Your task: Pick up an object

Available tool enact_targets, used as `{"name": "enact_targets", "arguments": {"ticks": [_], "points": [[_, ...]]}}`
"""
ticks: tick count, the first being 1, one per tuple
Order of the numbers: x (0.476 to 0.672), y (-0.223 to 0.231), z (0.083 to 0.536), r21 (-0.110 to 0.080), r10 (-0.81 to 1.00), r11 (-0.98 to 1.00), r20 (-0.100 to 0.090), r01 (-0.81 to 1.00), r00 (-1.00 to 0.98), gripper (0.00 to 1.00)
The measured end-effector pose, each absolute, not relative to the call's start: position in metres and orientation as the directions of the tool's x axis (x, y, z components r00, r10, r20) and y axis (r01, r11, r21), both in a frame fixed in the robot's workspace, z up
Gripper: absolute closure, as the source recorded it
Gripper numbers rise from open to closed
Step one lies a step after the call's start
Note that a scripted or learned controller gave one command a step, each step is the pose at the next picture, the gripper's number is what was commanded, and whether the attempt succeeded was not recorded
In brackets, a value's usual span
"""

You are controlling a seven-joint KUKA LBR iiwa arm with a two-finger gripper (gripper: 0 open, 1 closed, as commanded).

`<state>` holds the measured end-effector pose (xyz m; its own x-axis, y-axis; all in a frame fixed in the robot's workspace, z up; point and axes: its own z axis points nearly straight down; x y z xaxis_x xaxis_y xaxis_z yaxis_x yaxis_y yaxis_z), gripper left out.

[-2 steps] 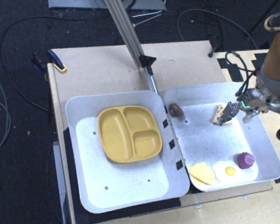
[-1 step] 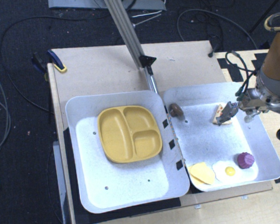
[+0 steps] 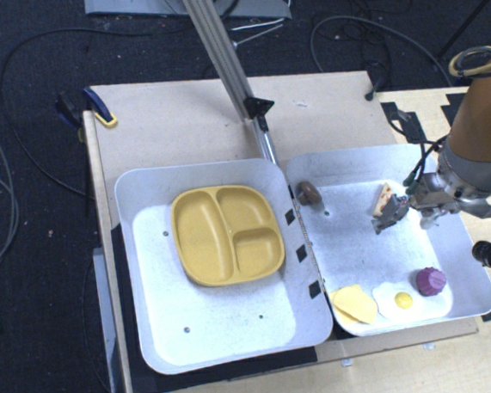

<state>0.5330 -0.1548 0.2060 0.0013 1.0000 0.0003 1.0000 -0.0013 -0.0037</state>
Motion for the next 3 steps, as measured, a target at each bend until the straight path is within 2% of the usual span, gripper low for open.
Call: {"name": "enact_targets", "arguments": {"ticks": [1, 2, 3], "points": [[0.540, -0.149, 0.148, -0.005, 1.000, 0.000, 0.001, 1.000, 0.000, 0.00], [0.540, -0.148, 0.094, -0.004, 1.000, -0.001, 0.001, 1.000, 0.001, 0.00], [0.541, -0.149, 0.107, 0.000, 1.000, -0.001, 0.000, 1.000, 0.001, 1.00]]}}
